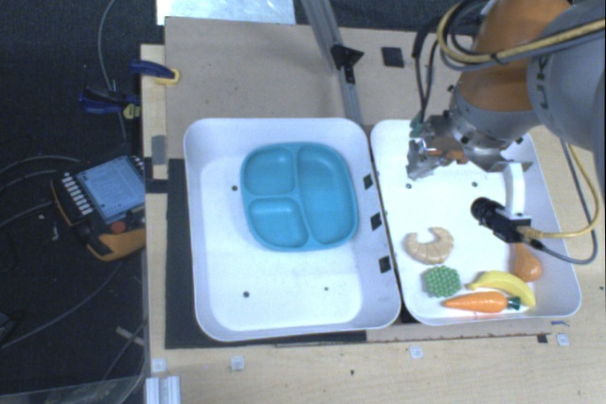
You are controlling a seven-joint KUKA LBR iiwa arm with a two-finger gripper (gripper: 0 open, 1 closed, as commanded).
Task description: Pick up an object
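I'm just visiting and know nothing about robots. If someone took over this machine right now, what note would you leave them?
Gripper: over the upper part of the right bin, nothing seen between its fingers; open or shut is unclear.
Toy food in the right bin's lower half: croissant, broccoli, carrot, banana.
Left bin holds a blue divided plate.
Done: nothing picked yet.
Left: grasp and lift one item.

1 fixed camera above bench point(237, 61), looking down at slant on 2 bins point(284, 307).
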